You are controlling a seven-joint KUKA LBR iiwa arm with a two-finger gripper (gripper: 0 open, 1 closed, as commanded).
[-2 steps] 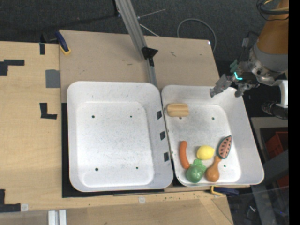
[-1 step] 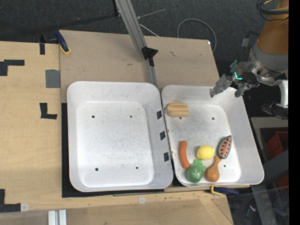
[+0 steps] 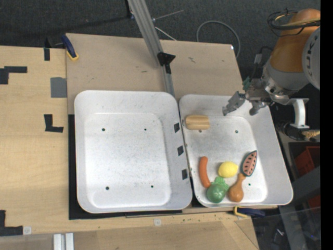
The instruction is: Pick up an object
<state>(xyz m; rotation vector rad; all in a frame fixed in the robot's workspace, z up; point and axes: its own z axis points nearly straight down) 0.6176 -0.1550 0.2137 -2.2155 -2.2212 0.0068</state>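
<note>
the gripper (image 3: 243, 105) hangs with its fingers spread and empty over the far edge of the right bin (image 3: 270, 139), right of the bread roll (image 3: 197, 122).

A tan bread roll (image 3: 197, 122) lay on its side near the far left corner of the right bin (image 3: 276, 155). Toward the near end, an orange sausage (image 3: 204, 171) lay lengthwise, beside a yellow lemon (image 3: 228, 170). A green vegetable (image 3: 216, 191) sat just in front of them, touching an orange pear-shaped piece (image 3: 236, 189). A watermelon slice (image 3: 250, 163) lay tilted by the right wall.
</note>
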